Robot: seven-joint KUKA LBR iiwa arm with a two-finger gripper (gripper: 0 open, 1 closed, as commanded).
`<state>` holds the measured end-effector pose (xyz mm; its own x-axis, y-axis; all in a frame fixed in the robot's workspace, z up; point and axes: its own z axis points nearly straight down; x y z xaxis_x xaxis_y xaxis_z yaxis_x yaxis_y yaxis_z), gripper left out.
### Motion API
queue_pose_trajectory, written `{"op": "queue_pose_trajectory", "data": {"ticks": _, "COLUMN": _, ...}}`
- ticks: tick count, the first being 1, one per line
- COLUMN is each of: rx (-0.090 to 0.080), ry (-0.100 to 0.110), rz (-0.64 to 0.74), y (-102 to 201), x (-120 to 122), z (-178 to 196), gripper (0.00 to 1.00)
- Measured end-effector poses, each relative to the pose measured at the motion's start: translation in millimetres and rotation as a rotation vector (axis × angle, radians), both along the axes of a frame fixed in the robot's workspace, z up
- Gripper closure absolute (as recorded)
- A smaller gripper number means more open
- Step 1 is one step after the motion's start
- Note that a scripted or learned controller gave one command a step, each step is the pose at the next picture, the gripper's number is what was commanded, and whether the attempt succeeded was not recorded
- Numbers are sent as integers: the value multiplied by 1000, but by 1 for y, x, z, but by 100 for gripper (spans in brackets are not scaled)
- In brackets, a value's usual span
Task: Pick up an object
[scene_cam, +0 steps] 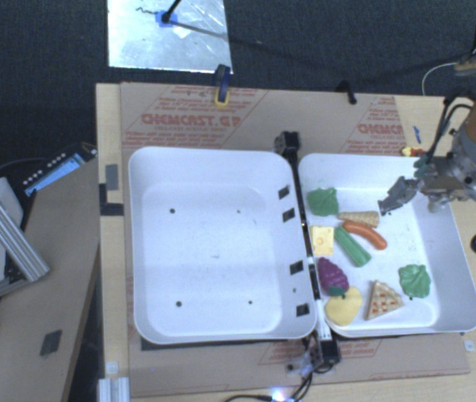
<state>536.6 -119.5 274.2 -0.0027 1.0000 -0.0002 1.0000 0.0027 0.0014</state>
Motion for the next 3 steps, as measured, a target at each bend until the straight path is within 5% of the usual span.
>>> {"op": "queue_pose_trajectory", "data": {"ticks": 1, "rx": 0, "ry": 1, "rz": 1, "y": 10, "x": -2, "z": -30, "gripper": 0}}
{"op": "queue_pose_trajectory", "data": {"ticks": 2, "rx": 5, "ry": 7, "rz": 9, "y": 95, "x": -21, "z": -93, "gripper": 0}}
{"op": "queue_pose_trajectory", "data": {"ticks": 3, "rx": 0, "ry": -3, "rz": 1, "y": 89, "x": -18, "z": -79, "gripper": 100}}
